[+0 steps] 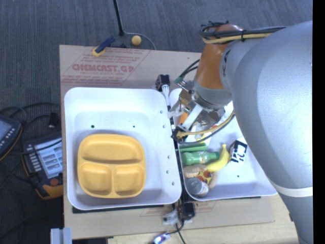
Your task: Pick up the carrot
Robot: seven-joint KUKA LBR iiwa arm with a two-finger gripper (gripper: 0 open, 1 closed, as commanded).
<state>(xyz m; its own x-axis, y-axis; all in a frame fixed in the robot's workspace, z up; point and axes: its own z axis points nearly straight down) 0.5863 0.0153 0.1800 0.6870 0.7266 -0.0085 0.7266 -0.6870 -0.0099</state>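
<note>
Robot jaws point(189, 117) low over right bin point(249, 184), near orange carrot point(184, 117) (jaw state: can't tell). Best approach: center on carrot, avoid banana point(222, 157).

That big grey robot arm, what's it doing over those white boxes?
The grey arm is reaching down into the right bin, which holds toy food: a banana, something green and a small can. It is meant to pick up the carrot; something orange sits right by its wrist, but a grip isn't clear. The left bin holds a yellow tray.
</note>
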